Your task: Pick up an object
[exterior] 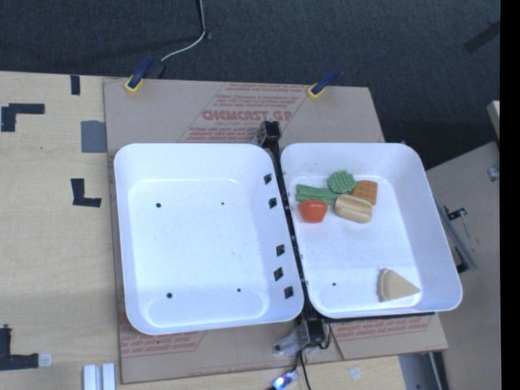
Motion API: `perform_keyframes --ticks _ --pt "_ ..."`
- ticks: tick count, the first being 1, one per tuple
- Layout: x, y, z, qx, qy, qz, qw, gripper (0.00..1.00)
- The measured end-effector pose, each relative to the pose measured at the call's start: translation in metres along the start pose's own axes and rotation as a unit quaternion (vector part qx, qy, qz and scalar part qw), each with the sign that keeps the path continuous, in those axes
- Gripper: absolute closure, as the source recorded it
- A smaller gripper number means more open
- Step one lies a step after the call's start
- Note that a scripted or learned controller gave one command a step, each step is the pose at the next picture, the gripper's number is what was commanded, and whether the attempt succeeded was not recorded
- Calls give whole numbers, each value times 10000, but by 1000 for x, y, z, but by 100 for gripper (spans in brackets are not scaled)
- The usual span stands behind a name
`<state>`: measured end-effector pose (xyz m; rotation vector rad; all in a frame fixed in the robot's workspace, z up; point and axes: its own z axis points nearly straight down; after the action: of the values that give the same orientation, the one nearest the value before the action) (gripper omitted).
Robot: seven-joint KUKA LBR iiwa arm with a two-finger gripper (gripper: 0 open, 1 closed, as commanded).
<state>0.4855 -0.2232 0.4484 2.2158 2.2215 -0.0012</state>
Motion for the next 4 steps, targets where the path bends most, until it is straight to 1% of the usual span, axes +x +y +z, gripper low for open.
perform_keyframes --ticks 1,2,4 --pt "0 1 -10 -1 -3 -5 10000 100" --pt "0 -2 38 29 17 15 10000 100" --pt "1 0 15 7 5 -2 10000 100"
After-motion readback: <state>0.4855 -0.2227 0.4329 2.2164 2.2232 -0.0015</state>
